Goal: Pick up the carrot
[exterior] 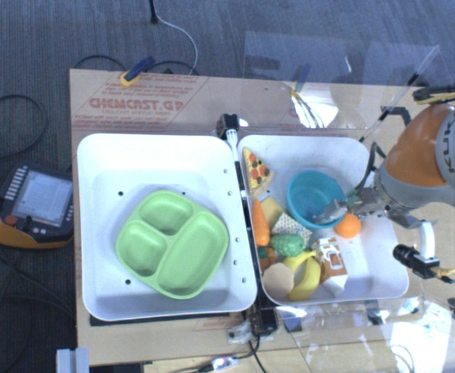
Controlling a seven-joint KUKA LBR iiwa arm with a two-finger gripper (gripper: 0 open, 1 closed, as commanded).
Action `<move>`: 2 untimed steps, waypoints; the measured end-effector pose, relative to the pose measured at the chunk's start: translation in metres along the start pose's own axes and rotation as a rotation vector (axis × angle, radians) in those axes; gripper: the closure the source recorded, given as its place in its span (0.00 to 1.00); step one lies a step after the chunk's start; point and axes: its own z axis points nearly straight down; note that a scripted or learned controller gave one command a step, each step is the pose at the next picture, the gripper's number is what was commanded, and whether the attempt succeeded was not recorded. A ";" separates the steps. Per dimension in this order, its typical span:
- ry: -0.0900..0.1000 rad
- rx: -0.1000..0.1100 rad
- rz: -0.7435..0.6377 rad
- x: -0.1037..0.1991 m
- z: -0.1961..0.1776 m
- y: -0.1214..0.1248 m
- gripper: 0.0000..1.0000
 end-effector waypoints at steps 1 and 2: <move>-0.013 -0.010 0.006 -0.004 -0.011 0.003 1.00; -0.003 0.005 0.001 -0.001 -0.007 0.000 0.00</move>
